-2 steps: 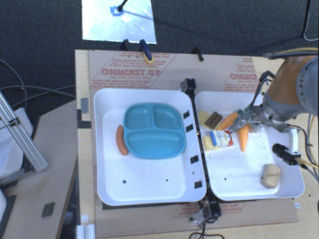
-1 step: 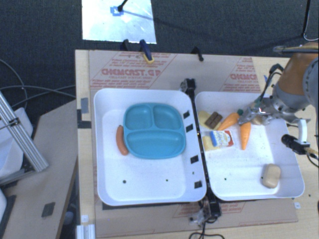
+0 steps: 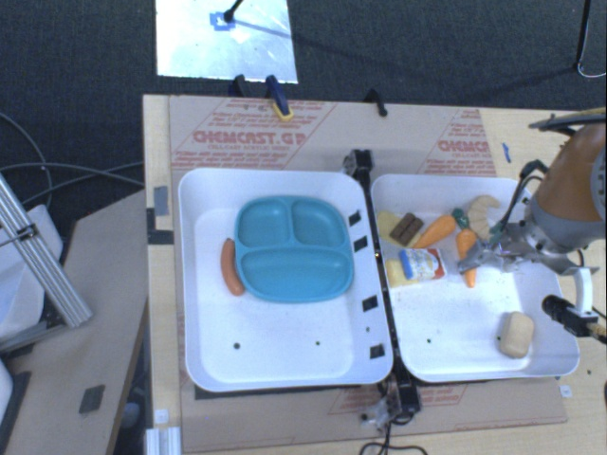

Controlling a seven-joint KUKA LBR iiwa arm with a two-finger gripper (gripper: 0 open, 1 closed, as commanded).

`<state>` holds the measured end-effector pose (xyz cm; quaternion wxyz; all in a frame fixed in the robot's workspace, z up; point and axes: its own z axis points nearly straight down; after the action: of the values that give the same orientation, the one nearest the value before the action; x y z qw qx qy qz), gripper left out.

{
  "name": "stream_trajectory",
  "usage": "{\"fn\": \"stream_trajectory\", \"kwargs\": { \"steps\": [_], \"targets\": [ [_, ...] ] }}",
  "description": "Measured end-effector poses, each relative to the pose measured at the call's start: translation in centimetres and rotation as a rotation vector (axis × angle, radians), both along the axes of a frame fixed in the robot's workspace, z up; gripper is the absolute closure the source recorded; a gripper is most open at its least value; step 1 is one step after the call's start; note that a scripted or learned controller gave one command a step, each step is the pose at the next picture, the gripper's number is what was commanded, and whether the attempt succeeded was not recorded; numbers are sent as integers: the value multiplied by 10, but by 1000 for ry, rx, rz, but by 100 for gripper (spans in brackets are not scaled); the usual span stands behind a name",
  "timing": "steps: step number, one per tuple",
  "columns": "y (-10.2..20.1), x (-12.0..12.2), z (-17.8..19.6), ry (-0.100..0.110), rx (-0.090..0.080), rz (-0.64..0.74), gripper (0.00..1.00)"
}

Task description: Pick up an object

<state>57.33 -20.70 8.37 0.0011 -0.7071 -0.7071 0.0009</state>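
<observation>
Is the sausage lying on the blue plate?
No, the sausage lies on the white bin floor, just beside the blue plate's left edge.

Glossy plastic blue plate (image 3: pixel 292 252), matt white bins (image 3: pixel 285 358)

Left bin (image 3: pixel 204 349): plate (image 3: pixel 292 249) and sausage (image 3: pixel 230 266) fill the upper half; lower half open floor.
Right bin (image 3: pixel 446 358): food cluster (image 3: pixel 432 240) crowds the upper left, arm (image 3: pixel 569 192) overhangs the right, bread roll (image 3: pixel 515 334) lower right; lower-left floor open.
</observation>
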Motion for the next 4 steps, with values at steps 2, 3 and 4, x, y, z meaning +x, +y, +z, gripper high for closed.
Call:
{"fn": "stream_trajectory", "kwargs": {
  "steps": [2, 3, 4],
  "targets": [
    [44, 18, 2, -11, 0, 10, 0],
    [40, 16, 12, -9, -1, 5, 100],
    [103, -2, 10, -3, 2, 8, 100]
  ]
}}
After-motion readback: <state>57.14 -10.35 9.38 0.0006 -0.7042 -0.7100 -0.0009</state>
